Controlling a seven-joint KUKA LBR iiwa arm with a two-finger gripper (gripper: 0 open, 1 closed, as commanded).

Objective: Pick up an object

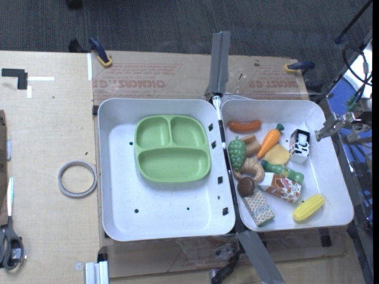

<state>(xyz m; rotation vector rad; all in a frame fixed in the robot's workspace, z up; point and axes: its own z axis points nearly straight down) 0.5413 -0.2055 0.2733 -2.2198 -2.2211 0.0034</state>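
The right bin (331,182) holds a heap of toy food. In it lie a red sausage (244,125), an orange carrot (269,141), a black-and-white milk carton (300,145), green grapes (237,151), a yellow cheese wedge (276,155), a croissant (252,169), a red-orange carton (285,188), a patterned box (259,209) and a yellow corn cob (308,207). My gripper (329,129) shows as a small metal piece over the right bin's far right rim, just right of the milk carton and above the pile, with nothing seen in it.
The left bin (118,206) holds a green divided plate (172,148). On the wooden bench to the left lie a tape ring (77,178) and scissors (10,244). A grey bar (219,61) stands behind the divider between the bins.
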